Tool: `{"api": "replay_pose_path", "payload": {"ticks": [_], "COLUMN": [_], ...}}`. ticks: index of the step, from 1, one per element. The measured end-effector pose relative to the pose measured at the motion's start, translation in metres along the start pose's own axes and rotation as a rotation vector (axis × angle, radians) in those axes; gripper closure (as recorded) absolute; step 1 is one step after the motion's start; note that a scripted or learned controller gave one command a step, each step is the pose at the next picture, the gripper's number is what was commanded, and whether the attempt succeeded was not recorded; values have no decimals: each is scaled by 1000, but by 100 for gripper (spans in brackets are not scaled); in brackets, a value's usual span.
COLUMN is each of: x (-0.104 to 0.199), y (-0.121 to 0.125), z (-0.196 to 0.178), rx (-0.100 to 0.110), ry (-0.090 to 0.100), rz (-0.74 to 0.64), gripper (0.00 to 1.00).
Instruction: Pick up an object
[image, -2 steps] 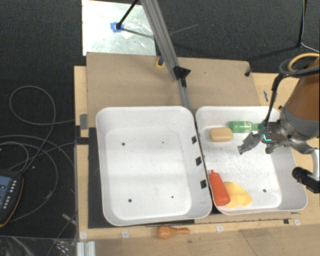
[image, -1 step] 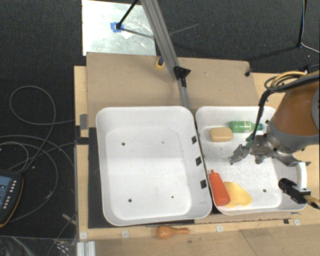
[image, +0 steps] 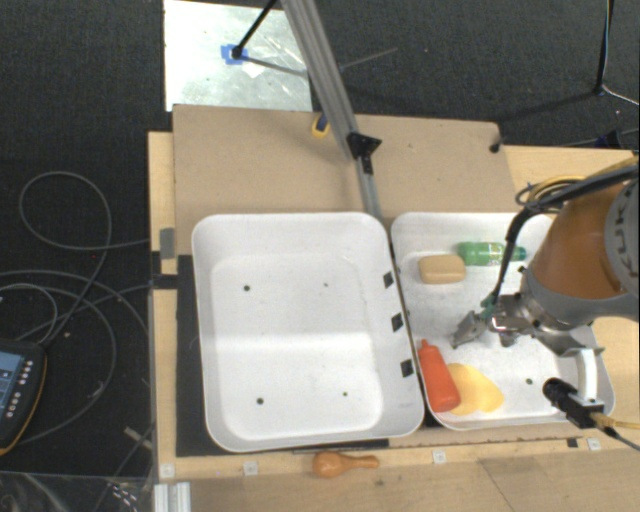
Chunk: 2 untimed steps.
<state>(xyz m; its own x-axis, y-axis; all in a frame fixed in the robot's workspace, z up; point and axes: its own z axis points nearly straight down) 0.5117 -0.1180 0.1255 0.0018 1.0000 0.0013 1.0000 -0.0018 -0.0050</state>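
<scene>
The right bin (image: 420, 228) holds several objects. A tan block (image: 441, 268) lies near its back, with a green bottle (image: 486, 253) just to its right. An orange-red cylinder (image: 437, 376) rests along the bin's front left wall, touching a yellow piece (image: 476, 388). My gripper (image: 478, 329) hovers over the middle of this bin, above and right of the orange-red cylinder and in front of the tan block. Its two fingers stand apart with nothing between them. The arm's orange band (image: 578, 250) covers the bin's right part.
The left bin (image: 205, 300) lies beside the right one, joined by black clips (image: 397, 322). A small orange pear-shaped object (image: 345, 462) lies on the bench in front of the bins. A metal pole (image: 335, 95) slants down from the top toward the bins' junction.
</scene>
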Motion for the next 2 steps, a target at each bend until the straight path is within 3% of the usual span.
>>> {"api": "replay_pose_path", "payload": {"ticks": [1,2], "x": [0,0], "y": [0,1], "z": [37,24], "rx": [-2,-7], "ry": [0,-1], "rz": [0,1], "gripper": [0,100]}}
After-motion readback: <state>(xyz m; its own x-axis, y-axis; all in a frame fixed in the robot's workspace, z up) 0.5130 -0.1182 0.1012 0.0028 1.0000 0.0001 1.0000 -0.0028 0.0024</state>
